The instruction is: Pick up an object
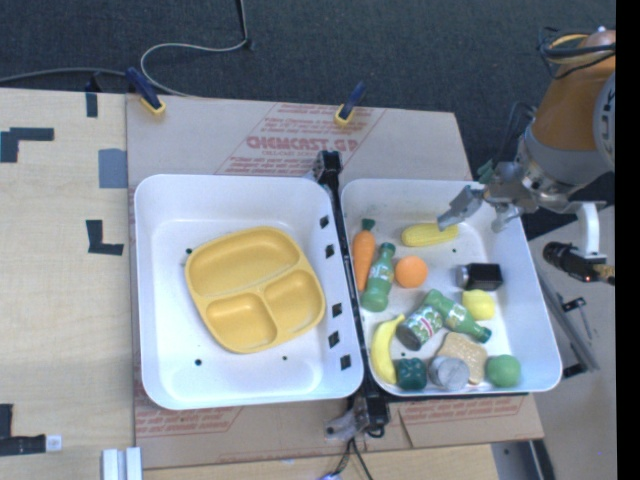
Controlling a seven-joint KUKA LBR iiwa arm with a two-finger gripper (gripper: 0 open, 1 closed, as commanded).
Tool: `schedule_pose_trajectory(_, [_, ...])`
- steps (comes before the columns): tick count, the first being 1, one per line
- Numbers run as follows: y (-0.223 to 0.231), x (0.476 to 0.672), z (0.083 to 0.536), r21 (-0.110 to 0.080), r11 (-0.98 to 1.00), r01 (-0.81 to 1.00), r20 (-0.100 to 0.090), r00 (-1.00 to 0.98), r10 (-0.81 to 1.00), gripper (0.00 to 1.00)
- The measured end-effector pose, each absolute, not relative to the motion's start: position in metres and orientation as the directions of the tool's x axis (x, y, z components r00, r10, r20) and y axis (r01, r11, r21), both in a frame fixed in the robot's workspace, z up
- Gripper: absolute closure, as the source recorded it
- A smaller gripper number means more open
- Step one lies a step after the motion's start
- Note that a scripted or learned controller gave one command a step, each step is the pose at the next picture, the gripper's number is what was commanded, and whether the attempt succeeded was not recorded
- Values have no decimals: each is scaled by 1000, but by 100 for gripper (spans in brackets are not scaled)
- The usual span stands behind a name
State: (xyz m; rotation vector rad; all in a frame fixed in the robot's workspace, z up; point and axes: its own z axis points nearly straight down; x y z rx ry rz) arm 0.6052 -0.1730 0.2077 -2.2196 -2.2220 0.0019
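My gripper (476,217) hangs over the far part of the right bin (520,268), its fingers spread open and nothing between them. One fingertip is just above the right end of a small yellow banana-like piece (429,234). Below it lie an orange ball (410,271), a black box (482,275), a lemon (479,305), a carrot (363,252), a green bottle (379,279) and a labelled green bottle (440,319). A banana (385,348), a tan cracker (462,350), a grey can (450,372) and a green fruit (504,370) crowd the near edge.
The left bin (160,268) holds a yellow divided plate (255,288). A black hinge strip (335,258) runs between the two bins. The arm's grey and orange body (570,118) comes in from the right. Cardboard lies under both bins.
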Motion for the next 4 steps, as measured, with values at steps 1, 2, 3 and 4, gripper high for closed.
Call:
schedule_pose_trajectory(1, [-103,652,102,17,2,1000,-4,-2,1000,0])
schedule_pose_trajectory(2, [-171,571,177,0,-1,1000,-2,1,1000,0])
schedule_pose_trajectory(3, [-149,613,86,4,2,1000,-1,-2,1000,0])
schedule_pose_trajectory(4, [-205,588,142,0,0,1000,-2,0,1000,0])
